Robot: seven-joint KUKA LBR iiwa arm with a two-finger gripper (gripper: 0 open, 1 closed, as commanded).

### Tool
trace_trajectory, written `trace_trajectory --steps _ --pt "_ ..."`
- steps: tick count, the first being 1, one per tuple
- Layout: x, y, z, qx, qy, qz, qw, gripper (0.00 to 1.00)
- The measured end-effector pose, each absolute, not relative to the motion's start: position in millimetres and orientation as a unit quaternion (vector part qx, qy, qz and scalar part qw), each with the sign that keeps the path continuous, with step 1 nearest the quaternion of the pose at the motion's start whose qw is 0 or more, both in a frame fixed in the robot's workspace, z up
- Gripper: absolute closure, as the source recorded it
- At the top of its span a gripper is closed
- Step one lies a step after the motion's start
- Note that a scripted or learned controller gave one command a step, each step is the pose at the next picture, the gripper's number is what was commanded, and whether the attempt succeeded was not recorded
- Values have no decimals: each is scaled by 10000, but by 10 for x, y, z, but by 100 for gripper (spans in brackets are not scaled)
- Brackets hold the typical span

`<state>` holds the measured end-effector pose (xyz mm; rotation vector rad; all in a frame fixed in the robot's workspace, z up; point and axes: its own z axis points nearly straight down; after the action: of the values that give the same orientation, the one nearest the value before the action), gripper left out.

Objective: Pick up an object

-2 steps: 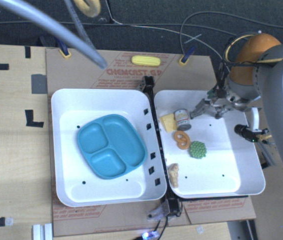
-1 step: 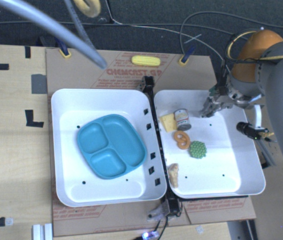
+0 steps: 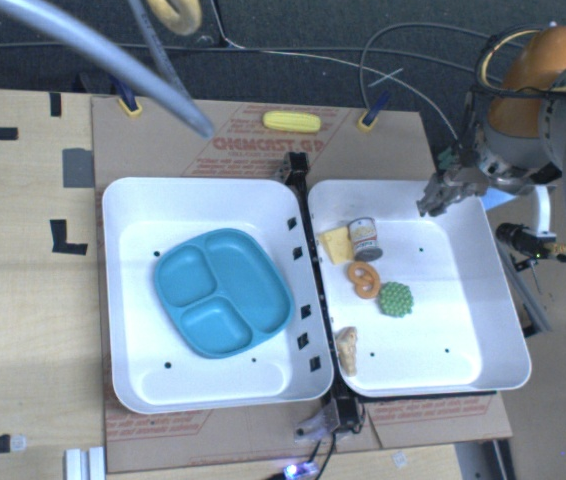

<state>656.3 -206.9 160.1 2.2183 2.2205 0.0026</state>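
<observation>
Left of the right bin (image 3: 453, 313), inside the neighbouring left bin (image 3: 123, 268): blue divided tray (image 3: 223, 290). Over the right bin's far right corner: gripper (image 3: 441, 196), released or clenched impossible to tell. Within the right bin's left half: green lump (image 3: 395, 298), yellow block (image 3: 335, 244), small can (image 3: 363, 236), pretzel (image 3: 365, 279), beige scrap (image 3: 346, 348).

Cardboard-topped bench (image 3: 163, 133) — two white bins (image 3: 128, 298), yellow banana (image 3: 291, 121)

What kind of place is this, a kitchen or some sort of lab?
Most likely a robotics lab bench, not a kitchen. A robot arm reaches over two white bins clamped onto cardboard, cables trail across the bench, and the food in the right bin, like the pretzel and the can, looks like toys.
</observation>
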Motion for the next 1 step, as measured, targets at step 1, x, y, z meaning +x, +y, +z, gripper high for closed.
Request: trace_trajectory --steps 1 --pt "6581 -2092 2226 7067 7075 6 13 100"
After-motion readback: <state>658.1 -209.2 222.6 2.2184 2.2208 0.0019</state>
